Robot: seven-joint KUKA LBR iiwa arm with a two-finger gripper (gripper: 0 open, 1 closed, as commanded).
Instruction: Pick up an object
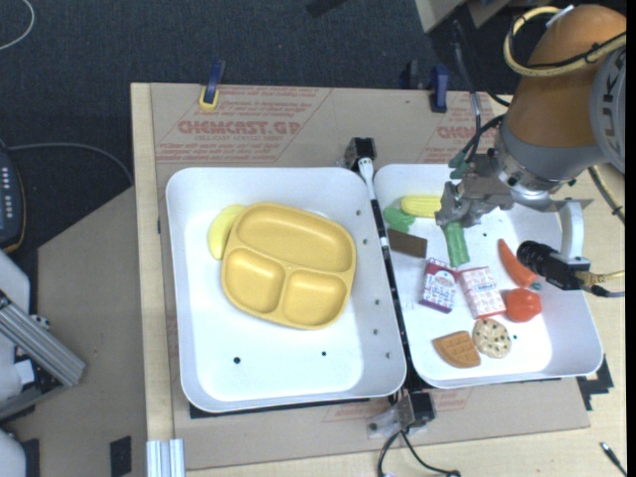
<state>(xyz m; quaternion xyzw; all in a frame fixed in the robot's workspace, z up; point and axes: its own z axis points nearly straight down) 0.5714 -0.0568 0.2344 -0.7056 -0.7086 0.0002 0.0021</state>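
My gripper (456,210) hangs low over the back of the right bin (576,341), under the grey and orange arm. A green stick (457,245) pokes out from right beneath it toward the front; whether it is gripped is hidden. An ear of corn (418,206) lies just left of the gripper, and a brown block (405,243) sits in front of the corn. Further forward lie two red-and-white packets (438,286) (481,291), a round cookie (491,338) and a toast slice (456,350). A red tomato (524,305) and a red pepper (513,262) lie to the right.
The left bin (199,356) holds a yellow divided plate (288,264) with a yellow piece (223,230) tucked at its left edge. A black fitting (548,262) with a cable sits at the right bin's right side. Clamps hold the cardboard base at the back.
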